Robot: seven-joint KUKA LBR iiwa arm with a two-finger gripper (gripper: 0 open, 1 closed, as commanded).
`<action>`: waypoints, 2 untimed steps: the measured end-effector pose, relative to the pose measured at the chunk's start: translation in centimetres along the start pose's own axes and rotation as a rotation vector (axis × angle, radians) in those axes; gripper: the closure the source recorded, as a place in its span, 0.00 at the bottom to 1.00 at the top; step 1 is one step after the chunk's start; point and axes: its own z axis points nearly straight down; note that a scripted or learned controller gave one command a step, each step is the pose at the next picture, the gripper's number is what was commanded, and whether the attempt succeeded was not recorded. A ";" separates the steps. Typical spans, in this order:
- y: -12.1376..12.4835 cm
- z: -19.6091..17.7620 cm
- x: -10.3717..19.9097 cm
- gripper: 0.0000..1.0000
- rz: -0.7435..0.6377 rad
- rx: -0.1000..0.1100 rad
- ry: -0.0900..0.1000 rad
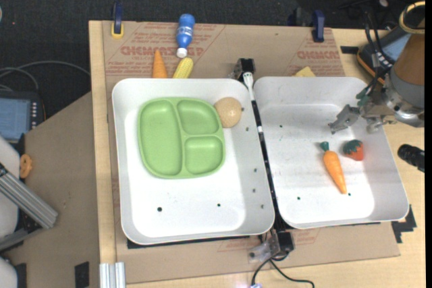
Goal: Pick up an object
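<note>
The end effector (352, 118), fingers spread and grasping nothing, is hovering over the right bin (297, 199) near the carrot (334, 170), so nothing is being lifted yet.

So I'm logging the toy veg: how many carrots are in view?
2. One carrot lies in the right bin, beside a strawberry. The other carrot lies on the cardboard behind the left bin.

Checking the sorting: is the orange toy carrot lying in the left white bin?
No, the orange toy carrot lies in the right white bin, beside a small red toy.
</note>
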 end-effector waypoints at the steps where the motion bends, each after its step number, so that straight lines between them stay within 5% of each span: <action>1: -3.6 8.0 3.8 0.00 -0.009 -0.001 0.006; 2: -3.4 6.6 3.4 1.00 -0.006 -0.010 0.000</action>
